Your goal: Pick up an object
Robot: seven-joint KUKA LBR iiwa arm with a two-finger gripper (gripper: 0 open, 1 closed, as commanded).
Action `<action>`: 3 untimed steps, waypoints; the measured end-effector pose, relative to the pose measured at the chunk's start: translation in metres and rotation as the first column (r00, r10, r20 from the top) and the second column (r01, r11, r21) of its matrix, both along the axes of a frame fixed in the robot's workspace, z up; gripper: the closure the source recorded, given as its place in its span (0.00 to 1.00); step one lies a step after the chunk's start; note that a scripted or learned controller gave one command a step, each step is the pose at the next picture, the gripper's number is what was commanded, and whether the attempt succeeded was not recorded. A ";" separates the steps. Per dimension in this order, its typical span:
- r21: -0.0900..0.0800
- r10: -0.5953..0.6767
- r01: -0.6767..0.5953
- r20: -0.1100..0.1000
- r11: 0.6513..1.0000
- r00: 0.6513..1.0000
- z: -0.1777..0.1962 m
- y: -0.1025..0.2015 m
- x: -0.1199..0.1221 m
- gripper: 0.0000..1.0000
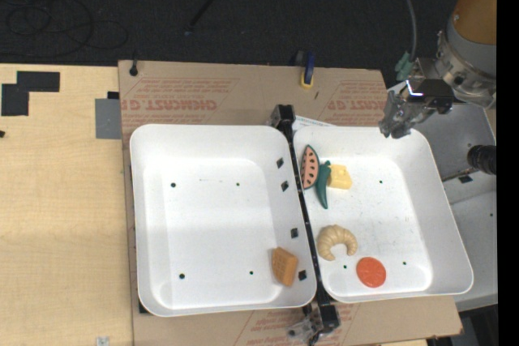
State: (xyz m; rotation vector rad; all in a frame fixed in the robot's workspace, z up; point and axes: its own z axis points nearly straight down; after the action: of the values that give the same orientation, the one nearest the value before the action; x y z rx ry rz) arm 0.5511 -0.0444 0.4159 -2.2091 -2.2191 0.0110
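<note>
At the near edge of the bench a black clamp [319, 322] sits where the two white bins meet. Just above it, in the right bin [448, 255], lies a flat orange-red disc [372, 272], with a pale tan croissant [336, 241] curled beside it on the left.

The gripper [396, 122] hangs over the right bin's far right corner; whether it is spread or closed cannot be made out, and nothing shows between its tips. The arm's grey wrist [464, 61] rises from it toward the upper right.

Nearest the gripper — though well apart, lower and to the left — is a yellow cheese wedge [340, 177], touching a green pepper-like piece [323, 183], with a pink watermelon slice [309, 166] against the dividing wall. The croissant and disc lie farther toward the near side.

In the left bin [154, 215] a brown bread chunk [284, 266] rests in the near right corner, the piece farthest from the gripper.
</note>
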 end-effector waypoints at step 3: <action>0.001 0.002 -0.002 0.024 1.000 1.000 0.023 0.104 0.002 1.00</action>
State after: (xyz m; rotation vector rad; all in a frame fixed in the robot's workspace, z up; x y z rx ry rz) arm 0.5529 0.0601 0.4385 -2.2183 -2.2333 -0.0165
